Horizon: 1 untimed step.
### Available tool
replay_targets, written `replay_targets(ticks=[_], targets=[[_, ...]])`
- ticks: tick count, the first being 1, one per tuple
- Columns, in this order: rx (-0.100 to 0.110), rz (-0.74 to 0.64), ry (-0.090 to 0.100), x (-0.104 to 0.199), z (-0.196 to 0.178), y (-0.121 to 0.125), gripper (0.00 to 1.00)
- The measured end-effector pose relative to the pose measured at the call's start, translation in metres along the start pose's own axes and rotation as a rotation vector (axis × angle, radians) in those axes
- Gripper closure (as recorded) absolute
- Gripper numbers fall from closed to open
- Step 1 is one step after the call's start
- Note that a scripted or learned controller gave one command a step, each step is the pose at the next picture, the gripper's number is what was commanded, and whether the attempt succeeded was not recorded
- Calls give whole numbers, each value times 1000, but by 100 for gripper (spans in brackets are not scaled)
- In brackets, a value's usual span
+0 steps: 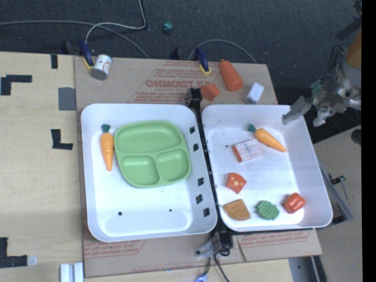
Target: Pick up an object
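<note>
Six small items within reach in the right bin (pixel 305 157), laid loose and apart, presumably for single picks. Nearest the pincer (pixel 305 111): an orange carrot (pixel 269 138), just below and inward, a likely target. Beside that, further inward, a red-and-white packet (pixel 248 151). Further off, a red piece (pixel 235 182), a red tomato-like lump (pixel 294 202), a green ball (pixel 268 210), a tan wedge (pixel 237 210). Pincer poised over the bin's outer top corner, holding nothing; spread of fingers impossible to tell. Farthest away, in the left bin (pixel 94 175): green divided plate (pixel 154 153) and second carrot (pixel 107 147).
</note>
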<state>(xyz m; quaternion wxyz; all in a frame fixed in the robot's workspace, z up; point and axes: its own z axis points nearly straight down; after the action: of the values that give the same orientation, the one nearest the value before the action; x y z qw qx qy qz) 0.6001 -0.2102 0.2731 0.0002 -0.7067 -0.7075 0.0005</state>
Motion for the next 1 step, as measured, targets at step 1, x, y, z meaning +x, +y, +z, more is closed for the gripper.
replay_targets(ticks=[1], targets=[[3,0,0,-13,92,31,0]])
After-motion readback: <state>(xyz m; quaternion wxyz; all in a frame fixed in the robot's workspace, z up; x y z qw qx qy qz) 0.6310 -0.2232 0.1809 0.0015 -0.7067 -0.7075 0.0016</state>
